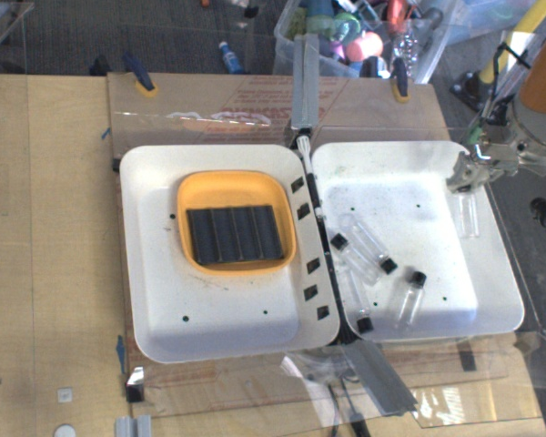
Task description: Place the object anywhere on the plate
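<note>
An orange plate (237, 183) lies in the left bin (155, 321). A black ridged rectangular object (235, 234) rests flat on it and covers most of its floor. My gripper (461, 178) hovers over the far right corner of the right bin (491, 312), well away from the plate. Just below the gripper a clear tube (469, 215) leans against the bin's right wall; I cannot tell whether the two touch.
Several clear vials with black caps (371, 248) lie scattered in the right bin's near left part, one at the front (409, 299). A divider with black clips (311, 244) separates the bins. A tub of colourful items (369, 16) stands behind them.
</note>
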